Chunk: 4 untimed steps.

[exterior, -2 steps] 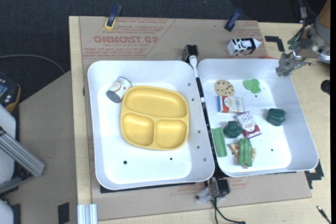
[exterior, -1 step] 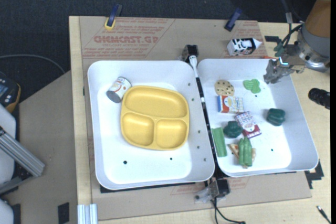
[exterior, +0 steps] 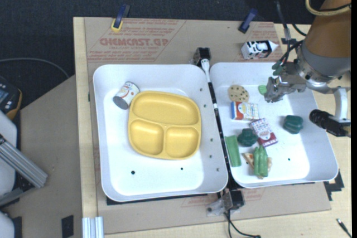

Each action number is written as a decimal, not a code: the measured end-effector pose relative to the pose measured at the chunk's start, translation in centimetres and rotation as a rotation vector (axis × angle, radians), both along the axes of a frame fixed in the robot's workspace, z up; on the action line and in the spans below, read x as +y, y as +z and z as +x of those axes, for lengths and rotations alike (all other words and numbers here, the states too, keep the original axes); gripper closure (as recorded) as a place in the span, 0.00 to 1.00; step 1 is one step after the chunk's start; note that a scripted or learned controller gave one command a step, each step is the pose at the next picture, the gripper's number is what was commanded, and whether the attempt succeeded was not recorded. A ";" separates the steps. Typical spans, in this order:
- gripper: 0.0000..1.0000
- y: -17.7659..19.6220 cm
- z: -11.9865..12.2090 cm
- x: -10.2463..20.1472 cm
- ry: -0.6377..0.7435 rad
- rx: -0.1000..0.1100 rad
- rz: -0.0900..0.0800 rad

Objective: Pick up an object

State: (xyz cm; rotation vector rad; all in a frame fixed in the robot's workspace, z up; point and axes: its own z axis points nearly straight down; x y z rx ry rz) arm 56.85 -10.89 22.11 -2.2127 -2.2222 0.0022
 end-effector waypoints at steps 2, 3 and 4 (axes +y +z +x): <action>1.00 0.8 -5.1 10.2 0.002 -0.002 0.000; 1.00 1.3 -7.0 13.9 0.001 -0.001 0.000; 1.00 1.1 -7.2 13.8 -0.005 -0.001 -0.001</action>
